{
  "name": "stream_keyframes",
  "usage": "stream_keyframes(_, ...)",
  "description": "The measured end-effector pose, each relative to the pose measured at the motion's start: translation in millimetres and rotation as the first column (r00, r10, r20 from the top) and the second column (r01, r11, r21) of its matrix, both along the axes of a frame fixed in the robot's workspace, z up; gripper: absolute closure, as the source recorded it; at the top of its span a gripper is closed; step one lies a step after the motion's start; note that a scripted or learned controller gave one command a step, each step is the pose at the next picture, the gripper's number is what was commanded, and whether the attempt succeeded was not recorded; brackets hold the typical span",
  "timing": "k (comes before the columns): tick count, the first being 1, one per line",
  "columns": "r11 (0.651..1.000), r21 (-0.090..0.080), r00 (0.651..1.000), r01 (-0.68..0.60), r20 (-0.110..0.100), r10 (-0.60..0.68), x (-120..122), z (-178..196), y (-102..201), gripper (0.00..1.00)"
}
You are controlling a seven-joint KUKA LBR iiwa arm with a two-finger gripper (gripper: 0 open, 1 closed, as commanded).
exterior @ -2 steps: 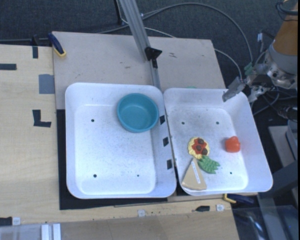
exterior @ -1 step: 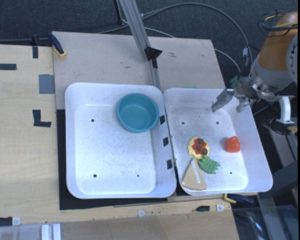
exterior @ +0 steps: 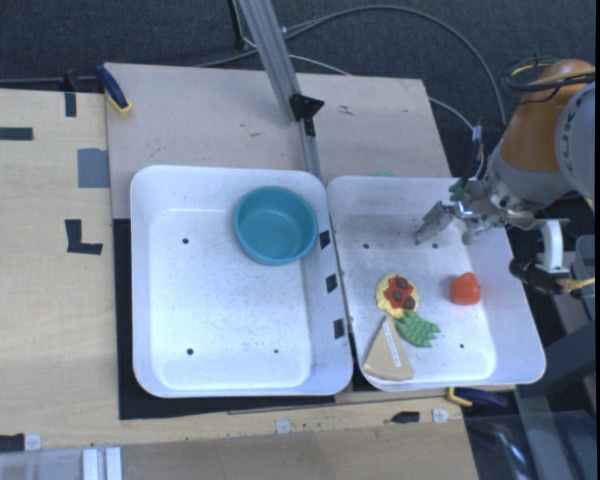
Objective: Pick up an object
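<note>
The gripper (exterior: pixel 450 224) hangs over the upper part of the right bin (exterior: pixel 515 363), fingers spread, nothing between them. Nearest below lies a small red block (exterior: pixel 465 288), likely light, stiff and a little slick; pinching across its flat sides looks safest. Farther out, a flat pizza toy (exterior: pixel 397 294), a leaf (exterior: pixel 419 330) and a wedge (exterior: pixel 388 356) offer thin edges. A blue bowl (exterior: pixel 275 225) sits in the left bin (exterior: pixel 170 358).
</note>
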State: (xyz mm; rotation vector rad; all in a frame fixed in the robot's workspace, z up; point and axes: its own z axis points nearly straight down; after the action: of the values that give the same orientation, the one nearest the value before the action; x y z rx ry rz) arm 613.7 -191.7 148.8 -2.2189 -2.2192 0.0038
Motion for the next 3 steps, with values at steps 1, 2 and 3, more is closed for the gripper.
stream_keyframes(1, 1.0, 0.0, 1.0, -0.001, -0.001, 0.001, -1, -53, 1, 0.0)
stream_keyframes(2, 1.0, -0.001, 1.0, -0.001, 0.004, 0.001, 0, -40, 1, 1.0)
stream_keyframes(3, 1.0, -0.002, 1.0, 0.0, 0.008, 0.0, -5, 16, -7, 1.0)
